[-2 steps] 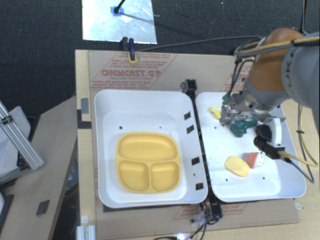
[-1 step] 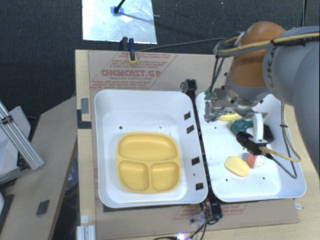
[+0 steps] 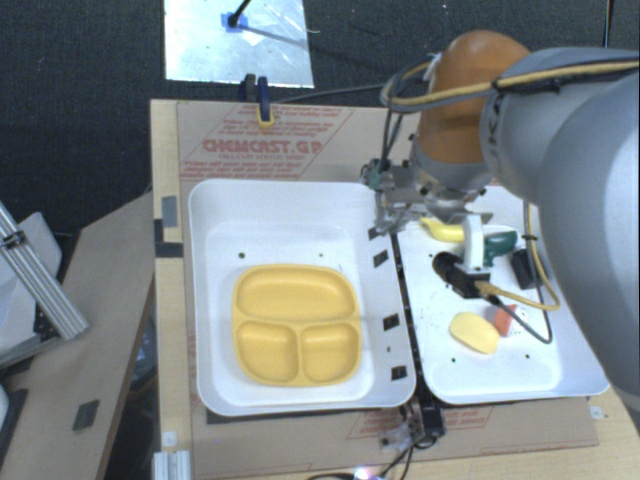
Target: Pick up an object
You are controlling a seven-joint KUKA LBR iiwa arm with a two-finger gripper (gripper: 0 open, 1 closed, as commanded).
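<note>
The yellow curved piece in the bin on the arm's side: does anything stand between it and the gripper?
Nothing visible does. The gripper hangs at the wall between the two shallow white bins. The yellow curved piece lies close beside it on the bin floor, with no other object between them.

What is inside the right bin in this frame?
A yellow rounded piece and a small pink piece lie near the front of the right bin. A curved yellow piece shows beside the arm. The arm covers the bin's far right part, so anything there is hidden.
</note>
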